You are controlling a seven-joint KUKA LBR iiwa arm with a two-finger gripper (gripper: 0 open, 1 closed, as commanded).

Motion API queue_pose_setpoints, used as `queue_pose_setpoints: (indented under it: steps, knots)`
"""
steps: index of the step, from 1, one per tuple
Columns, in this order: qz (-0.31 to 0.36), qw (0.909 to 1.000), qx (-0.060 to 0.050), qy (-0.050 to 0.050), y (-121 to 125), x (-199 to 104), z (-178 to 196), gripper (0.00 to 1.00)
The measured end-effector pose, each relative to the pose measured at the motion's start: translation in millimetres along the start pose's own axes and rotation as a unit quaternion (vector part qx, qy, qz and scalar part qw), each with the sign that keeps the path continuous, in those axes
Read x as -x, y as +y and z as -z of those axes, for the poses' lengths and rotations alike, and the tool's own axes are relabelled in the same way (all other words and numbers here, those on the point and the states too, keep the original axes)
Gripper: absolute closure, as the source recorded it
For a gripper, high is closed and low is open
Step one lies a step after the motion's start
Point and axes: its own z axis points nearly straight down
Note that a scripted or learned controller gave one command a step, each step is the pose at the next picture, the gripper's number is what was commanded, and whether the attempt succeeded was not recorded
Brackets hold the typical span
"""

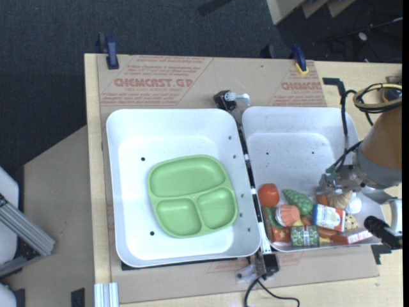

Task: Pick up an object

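I see the arm low over the right bin, and much of that corner is hard to read.

In the left bin (121, 171) lies a green divided plate (190, 196). In the right bin (287, 133) the objects make a crowded pile (303, 221) at the near edge: a red tomato (269, 194), something green, small packets I cannot identify. The gripper (337, 185) is just above this pile; its tip is blurred, so I cannot tell its state. The bench is brown cardboard (153, 82) with red print, clamped at the back, over dark carpet (128, 11).
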Motion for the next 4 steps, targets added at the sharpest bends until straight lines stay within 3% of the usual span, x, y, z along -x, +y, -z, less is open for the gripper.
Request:
queue_pose_setpoints:
  steps: [1, 2, 3, 4]
  knots:
    - [0.005, 0.9999, -0.013, 0.009, 40.9, -31.2, 58.6, 1.00]
    - [0.004, 0.9998, -0.014, 0.010, -1.5, -75.4, 127.9, 1.00]
    - [0.003, 0.9998, -0.019, 0.011, -16.4, -106.2, 118.1, 1.00]
    - [0.002, 0.9999, -0.015, 0.007, 111.0, -32.7, 16.7, 1.00]
